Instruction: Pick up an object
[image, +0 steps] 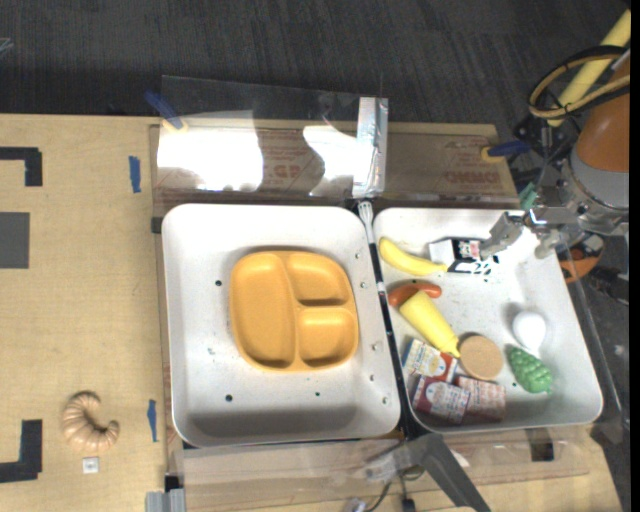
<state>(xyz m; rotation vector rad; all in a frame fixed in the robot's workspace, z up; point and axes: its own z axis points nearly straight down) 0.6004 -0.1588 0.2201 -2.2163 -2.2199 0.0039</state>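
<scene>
1. Both bins are plain white: left bin (190, 300), right bin (570, 330).
2. Divided tray (294, 308) is a solid yellow-orange.
3. Banana (408, 260) is yellow, and the cone-ish thing (428, 321) is yellow with a red-orange tip.
4. Bumpy toy (529, 369) is green, egg (528, 327) white.
5. Croissant (90, 421) on the bench is tan.
</scene>
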